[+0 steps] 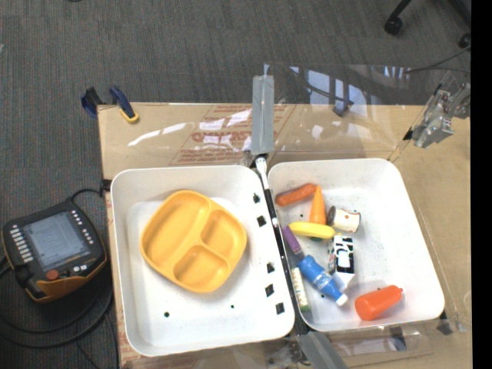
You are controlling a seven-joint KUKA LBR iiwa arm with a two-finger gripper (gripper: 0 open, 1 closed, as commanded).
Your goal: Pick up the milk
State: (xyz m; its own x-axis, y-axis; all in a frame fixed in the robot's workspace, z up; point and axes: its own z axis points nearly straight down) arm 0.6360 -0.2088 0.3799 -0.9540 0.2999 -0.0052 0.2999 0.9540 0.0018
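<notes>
1. Counter (pixel 154 137): brown surface, carrying two shallow white bins side by side.
2. Left bin (pixel 131 314): holding one yellow divided plate (pixel 194 241), set slightly left of centre.
3. Right bin (pixel 407 229): holding a cluster of small toy items toward its left half.
4. Milk (pixel 343 254): small black-and-white carton, lying near the middle of the right bin, touched by nothing from above.
5. Neighbours of the milk:
   - yellow banana (pixel 310 229) just up and left of it;
   - small cream cylinder (pixel 346 220) just beyond its far end;
   - blue bottle (pixel 319 277) just beside it on the near left, apparently touching;
   - orange-red bottle (pixel 378 302) near the front right, apart from it.
6. Farther toward the back of the same bin: brown sausage (pixel 296 194) and orange carrot (pixel 317 204), side by side.
7. Purple stick-shaped item (pixel 292 241) lying along the left wall of the right bin.
8. Pincer (pixel 437 121): seen at upper right, beyond the far right corner of the right bin, partly behind a clear panel (pixel 346 121). Well apart from the milk. Opening: cannot tell. Nothing seen held.
9. Blue clamp (pixel 108 102) at the far left corner of the counter.
10. Teach pendant (pixel 50 244) on the floor, left of the left bin.
</notes>
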